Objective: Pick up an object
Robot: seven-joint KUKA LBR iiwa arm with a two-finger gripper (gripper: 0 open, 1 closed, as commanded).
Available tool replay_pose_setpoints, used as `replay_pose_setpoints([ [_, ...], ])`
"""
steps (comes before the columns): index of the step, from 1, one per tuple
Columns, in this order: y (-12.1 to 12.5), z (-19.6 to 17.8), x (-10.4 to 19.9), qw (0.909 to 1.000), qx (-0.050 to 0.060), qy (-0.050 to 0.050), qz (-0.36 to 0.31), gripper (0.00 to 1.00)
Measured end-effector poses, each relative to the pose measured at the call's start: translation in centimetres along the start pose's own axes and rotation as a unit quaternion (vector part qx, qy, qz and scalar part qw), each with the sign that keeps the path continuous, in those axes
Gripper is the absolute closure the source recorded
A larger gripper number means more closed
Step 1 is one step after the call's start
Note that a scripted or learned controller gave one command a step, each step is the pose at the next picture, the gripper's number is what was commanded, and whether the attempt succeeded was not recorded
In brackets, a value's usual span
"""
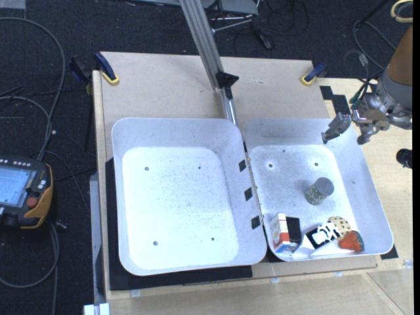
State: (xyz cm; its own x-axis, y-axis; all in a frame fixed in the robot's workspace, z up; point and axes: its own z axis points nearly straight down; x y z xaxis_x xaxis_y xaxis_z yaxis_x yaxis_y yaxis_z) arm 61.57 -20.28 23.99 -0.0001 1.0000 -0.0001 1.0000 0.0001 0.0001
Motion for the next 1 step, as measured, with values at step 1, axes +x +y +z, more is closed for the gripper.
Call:
replay_pose_setpoints([
  [1,0.58,15.26,3.18,1.0,0.0,0.0,-0.001,0.0],
])
